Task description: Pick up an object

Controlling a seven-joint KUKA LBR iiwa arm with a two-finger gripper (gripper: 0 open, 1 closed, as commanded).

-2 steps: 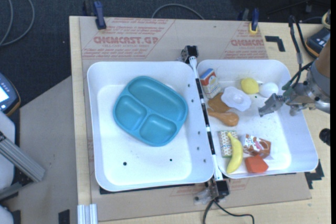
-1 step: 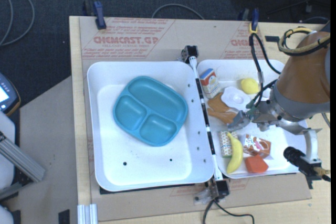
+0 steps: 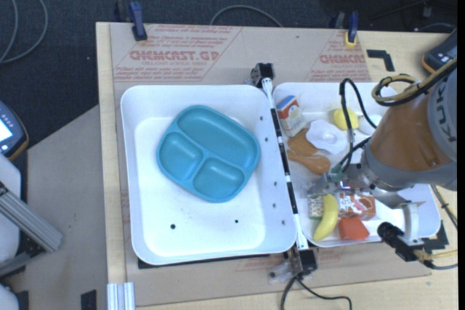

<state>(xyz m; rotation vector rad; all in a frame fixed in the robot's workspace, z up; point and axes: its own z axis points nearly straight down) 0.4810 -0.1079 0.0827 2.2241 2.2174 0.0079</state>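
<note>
1. Right bin held a clutter of toy food; left bin held a blue divided plate near its centre.
2. Arm came in from 3 o'clock, and the gripper sat low over the right bin's middle, just above the banana. Couldn't tell its opening: the wrist blocked it.
3. Likely target: banana, at 6 o'clock in the right bin, lying roughly upright in frame, touching a red piece at its 3 o'clock.
4. Other items: brown bread-like piece at 10 o'clock of the gripper, small carton at the bin's 11 o'clock, yellow lemon-like piece at 12 o'clock, white piece between.
5. Handling guess: banana looked like light, stiff, smooth plastic; curved, so slippery end-on. Best gripped across the mid-body, the narrow way.
6. Risk: neighbours touching, and fingers could snag the red piece.
</note>
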